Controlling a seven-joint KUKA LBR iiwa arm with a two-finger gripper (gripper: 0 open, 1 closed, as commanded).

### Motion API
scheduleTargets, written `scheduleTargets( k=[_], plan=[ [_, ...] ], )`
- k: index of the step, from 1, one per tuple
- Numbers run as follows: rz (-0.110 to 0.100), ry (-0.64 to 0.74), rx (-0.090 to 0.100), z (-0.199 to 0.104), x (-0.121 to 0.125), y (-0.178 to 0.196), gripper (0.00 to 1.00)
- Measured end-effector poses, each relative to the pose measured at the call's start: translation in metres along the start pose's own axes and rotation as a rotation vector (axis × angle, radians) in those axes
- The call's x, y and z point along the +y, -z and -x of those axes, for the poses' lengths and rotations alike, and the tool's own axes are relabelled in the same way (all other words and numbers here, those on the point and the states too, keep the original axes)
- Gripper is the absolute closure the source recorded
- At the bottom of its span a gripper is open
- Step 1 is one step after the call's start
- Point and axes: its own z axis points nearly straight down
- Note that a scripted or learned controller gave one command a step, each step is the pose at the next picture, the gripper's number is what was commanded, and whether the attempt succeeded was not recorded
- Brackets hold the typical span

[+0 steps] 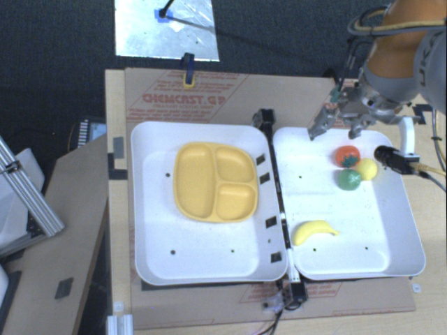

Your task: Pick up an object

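Partly cut off by the upper right edge: the grey arm [412,26] with its orange band, entering above the right bin [391,250]. Gripper [342,125] poised over that bin's far rim, two fingers [320,127] spread apart and angled downward, with nothing between them. Hard to make out just right of the gripper: a dark fitting [392,159] and a white bracket, overlapping the bin's right rim.

Inside the right bin, close below the gripper: a red-orange tomato-like toy [346,155], with a small yellow lemon-like piece [367,168] touching its right side and a green round piece [349,179] touching just below; exact kinds too small to tell. Well apart from that cluster, toward the bin's near left corner: a yellow banana [314,232], lying flat, long axis running roughly left to right, curved, right tip pointing toward the bin's centre, left end thicker and near the divider [274,194] between the bins.

Left of the right bin, touching along the dark clips: the left bin [150,257], bearing a yellow compartment plate [213,181] with one large section and two smaller ones on the side nearer the right bin.

Beyond both bins on the worktop [433,208]: a cardboard sheet [188,96] printed in red, reading roughly "CHEMCAST GP", seen upside down and faint. Farther still: a shiny metal sheet [164,19] with a blue tape mark.
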Motion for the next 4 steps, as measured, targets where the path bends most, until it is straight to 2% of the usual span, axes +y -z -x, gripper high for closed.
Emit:
scheduleTargets(
  k=[1,4],
  plan=[
    [0.012,0.002,-0.001,0.0,0.002,0.008,0.0],
    [0.01,0.002,-0.001,0.003,0.008,-0.136,0.0]
  ],
)
